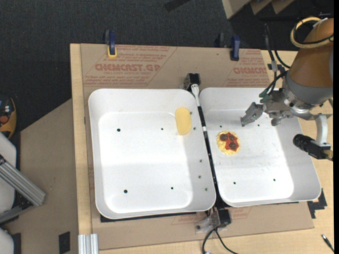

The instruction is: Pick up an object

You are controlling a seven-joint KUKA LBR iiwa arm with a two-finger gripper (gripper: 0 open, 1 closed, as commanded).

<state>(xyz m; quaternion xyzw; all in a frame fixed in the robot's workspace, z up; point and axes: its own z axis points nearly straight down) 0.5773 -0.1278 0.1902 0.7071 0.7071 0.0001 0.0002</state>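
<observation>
A small round pizza toy (228,142), yellow with red and dark toppings, lies flat in the right bin (265,192), close to that bin's left wall and about midway along it. Being round, it shows no long axis and points nowhere in particular. Up and to the right of the pizza toy, apart from it, hangs the gripper (263,114) over the same bin; its two grey fingers stand spread, with nothing between them. Left of the pizza toy, across the black divider (204,136), a pale yellow oval piece (183,120) lies in the left bin (143,194) with its long axis running up and down the view. Both bins sit on a brown board (85,89) held by blue clamps (110,38), above dark carpet (42,25).
</observation>
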